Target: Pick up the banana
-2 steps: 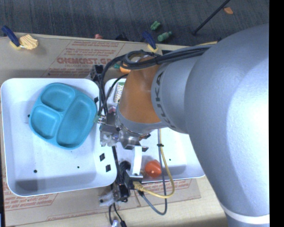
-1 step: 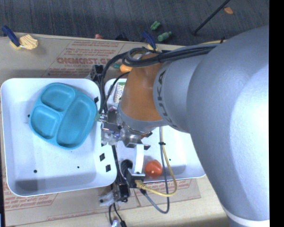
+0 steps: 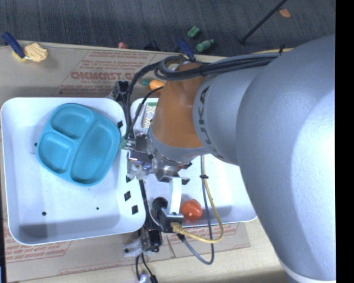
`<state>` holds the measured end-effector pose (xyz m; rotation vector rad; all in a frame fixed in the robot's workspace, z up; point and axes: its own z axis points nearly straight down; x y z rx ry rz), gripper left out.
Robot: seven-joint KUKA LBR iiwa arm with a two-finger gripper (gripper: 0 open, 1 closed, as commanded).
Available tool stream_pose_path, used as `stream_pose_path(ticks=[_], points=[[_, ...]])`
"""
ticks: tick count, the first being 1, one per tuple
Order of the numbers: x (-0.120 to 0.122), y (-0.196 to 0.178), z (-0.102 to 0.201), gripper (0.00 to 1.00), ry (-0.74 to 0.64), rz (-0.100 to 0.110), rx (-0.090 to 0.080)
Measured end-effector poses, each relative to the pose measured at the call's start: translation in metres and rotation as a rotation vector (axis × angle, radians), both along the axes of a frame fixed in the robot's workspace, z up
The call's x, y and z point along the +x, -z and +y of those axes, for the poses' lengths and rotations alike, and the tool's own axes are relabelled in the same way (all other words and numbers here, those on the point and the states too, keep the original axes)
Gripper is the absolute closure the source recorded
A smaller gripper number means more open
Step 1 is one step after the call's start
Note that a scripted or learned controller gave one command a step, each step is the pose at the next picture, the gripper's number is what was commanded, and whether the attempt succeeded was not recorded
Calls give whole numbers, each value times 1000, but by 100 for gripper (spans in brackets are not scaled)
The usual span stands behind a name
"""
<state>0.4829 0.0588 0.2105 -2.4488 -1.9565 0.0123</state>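
Camera view, arm: The big grey arm (image 3: 271,128) comes in from the right. It leans low over the right bin (image 3: 227,178) and covers most of it. I think it is there because the banana is in that bin.

Camera view, orange band: The orange band (image 3: 177,111) sits just above the wrist. It points down and to the left, toward the wall between the two bins.

Camera view, pincer: The pincer (image 3: 146,163) hangs at the left side of the right bin, near that wall. The arm blocks it from above, so I cannot tell if it is open or shut, or if it has hold of anything.

Camera view, banana: It is hidden. My guess is that it lies under the arm in the right bin, close to the pincer.

Camera view, red ball: A small round red thing (image 3: 192,209) rests near the front edge of the right bin, just beside the wrist. It is not the task's thing, so it should stay put.

Camera view, left bin: The left bin (image 3: 59,208) holds a blue plate (image 3: 76,143) with three parts. The plate lies flat at the back, apart from the pincer.

Camera view, bench: The brown bench (image 3: 94,63) carries both bins side by side.

Camera view, step: I think the arm is low for a grab. The lift is not yet done.
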Motion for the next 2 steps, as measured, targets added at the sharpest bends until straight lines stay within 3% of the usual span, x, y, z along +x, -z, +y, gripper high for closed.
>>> stream_pose_path(ticks=[1, 2], points=[[-7, -15, -68, 100, -43, -6, 0], [-8, 20, -13, 100, -151, -4, 1]])
